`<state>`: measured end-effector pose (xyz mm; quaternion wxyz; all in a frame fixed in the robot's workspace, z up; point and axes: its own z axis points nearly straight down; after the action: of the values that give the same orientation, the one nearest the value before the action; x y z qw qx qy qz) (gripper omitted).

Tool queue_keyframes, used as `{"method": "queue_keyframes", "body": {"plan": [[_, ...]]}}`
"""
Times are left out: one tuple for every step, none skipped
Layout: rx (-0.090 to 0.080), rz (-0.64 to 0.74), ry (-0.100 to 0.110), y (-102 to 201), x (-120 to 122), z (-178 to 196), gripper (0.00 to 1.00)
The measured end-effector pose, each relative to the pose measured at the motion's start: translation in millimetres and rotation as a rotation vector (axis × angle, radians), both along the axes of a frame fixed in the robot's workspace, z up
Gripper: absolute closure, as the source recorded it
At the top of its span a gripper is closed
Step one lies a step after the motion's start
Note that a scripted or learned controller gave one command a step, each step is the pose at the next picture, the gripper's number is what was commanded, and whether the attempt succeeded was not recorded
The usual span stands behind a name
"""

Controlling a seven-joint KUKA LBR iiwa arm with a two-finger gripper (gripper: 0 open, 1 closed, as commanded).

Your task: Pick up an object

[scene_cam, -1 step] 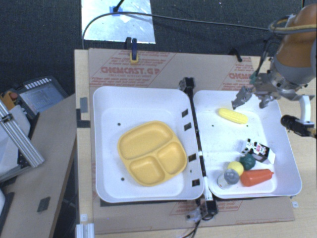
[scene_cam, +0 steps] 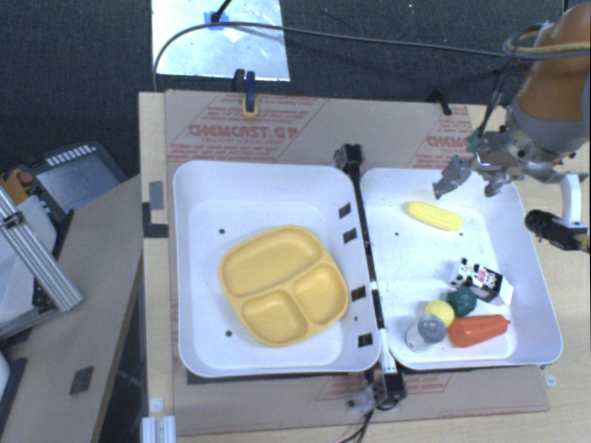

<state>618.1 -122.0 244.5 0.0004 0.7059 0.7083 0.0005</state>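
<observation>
My gripper (scene_cam: 471, 185) hangs open over the far edge of the right bin (scene_cam: 531, 275), with nothing between its fingers. A yellow corn cob (scene_cam: 434, 215) lies just below and to the left of it, apart from the fingers. Near the bin's front sit a black-and-white carton (scene_cam: 483, 281), a dark green ball (scene_cam: 462, 300), a yellow ball (scene_cam: 440, 313), a grey round piece (scene_cam: 427, 331) and an orange carrot (scene_cam: 477, 330), all bunched together.
The left bin (scene_cam: 199, 247) holds a yellow divided plate (scene_cam: 282, 284). A black divider (scene_cam: 362, 247) runs between the two bins. Bare white floor lies around the corn in the right bin.
</observation>
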Motion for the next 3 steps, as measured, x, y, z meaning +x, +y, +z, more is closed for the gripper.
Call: {"method": "queue_keyframes", "body": {"plan": [[-0.001, -0.002, 0.003, -6, 9, -53, 0.00], [0.000, 0.001, 0.003, 4, 10, -109, 0.00], [0.000, -0.001, 0.002, 5, 11, -160, 0.00]]}}
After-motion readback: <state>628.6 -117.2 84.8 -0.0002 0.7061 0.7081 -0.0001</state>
